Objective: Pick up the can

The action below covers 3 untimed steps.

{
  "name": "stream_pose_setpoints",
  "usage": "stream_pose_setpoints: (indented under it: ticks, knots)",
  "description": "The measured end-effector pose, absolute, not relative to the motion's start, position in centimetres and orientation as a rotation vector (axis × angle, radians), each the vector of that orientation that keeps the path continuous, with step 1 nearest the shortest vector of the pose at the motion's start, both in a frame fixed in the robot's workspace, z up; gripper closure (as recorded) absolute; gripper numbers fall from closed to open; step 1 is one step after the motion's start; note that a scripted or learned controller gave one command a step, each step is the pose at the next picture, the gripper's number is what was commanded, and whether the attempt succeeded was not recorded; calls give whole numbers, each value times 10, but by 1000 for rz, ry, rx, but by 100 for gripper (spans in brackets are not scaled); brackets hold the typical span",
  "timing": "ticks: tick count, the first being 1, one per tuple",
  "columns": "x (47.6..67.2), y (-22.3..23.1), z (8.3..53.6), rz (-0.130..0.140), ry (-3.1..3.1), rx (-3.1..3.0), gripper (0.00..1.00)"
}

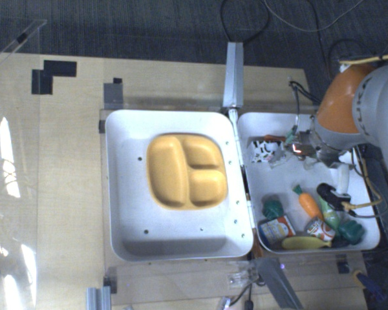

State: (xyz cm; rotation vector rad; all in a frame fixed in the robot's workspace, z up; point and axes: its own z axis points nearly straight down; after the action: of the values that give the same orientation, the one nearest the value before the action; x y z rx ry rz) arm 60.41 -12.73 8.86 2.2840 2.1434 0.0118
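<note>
At the near edge of the right bin [271, 183], a banana [302, 243] lies along the wall. The can [276, 228] rests on its side just behind it, toward the near left corner. A red-labelled item [320, 227] sits close to the can's right. A green bottle [337, 219] and a darker green object [352, 231] crowd the near right corner. Just behind the can is a small green toy [272, 208], almost against it, and a carrot [308, 204] lies tilted mid-bin. Farther back, the gripper [299, 148] hangs over the far part of the bin, well apart from the can and just beside a cow-patterned item [264, 151] on its left. Whether its jaws are open or closed cannot be made out, nor whether it has hold of anything. The grey arm [375, 102], with its orange band, reaches in from the right. Alongside, the left bin [126, 192] holds a yellow divided tray [184, 171]. A metal post [235, 76] stands beyond the gap between the bins.
</note>
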Motion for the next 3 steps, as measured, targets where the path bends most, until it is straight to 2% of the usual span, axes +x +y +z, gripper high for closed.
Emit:
stream_pose_setpoints:
  ticks: [1, 2, 3]
  knots:
    - [657, -186, 85, -58, 2120, 2399, 0]
    - [663, -192, 143, 1, 2266, 2172, 0]
    - [652, -147, 90, -73, 2010, 2462, 0]
